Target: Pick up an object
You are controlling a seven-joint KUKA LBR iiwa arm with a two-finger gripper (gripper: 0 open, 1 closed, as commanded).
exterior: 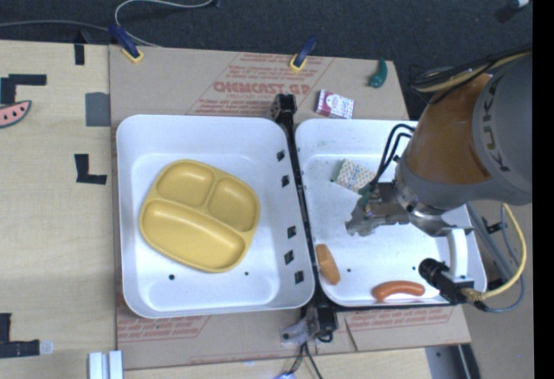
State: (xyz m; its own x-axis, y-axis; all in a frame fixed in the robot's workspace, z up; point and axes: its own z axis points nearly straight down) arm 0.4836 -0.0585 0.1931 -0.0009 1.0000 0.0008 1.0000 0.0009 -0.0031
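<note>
In the right bin (322, 144) lie a small orange-brown bread-like piece (327, 265) near the front left, a hot dog sausage (399, 289) along the front wall, and a pale patterned packet (353, 174) toward the back. My gripper (367, 220) hangs over the middle of this bin, above its floor, between the packet and the sausage. Nothing shows between its fingers. The arm's wrist covers the bin's right part.
The left bin (147, 282) holds a yellow three-part plate (200, 214). A small red and white packet (333, 104) and a green clip (378, 73) lie on the cardboard behind the bins. A black divider runs between the two bins.
</note>
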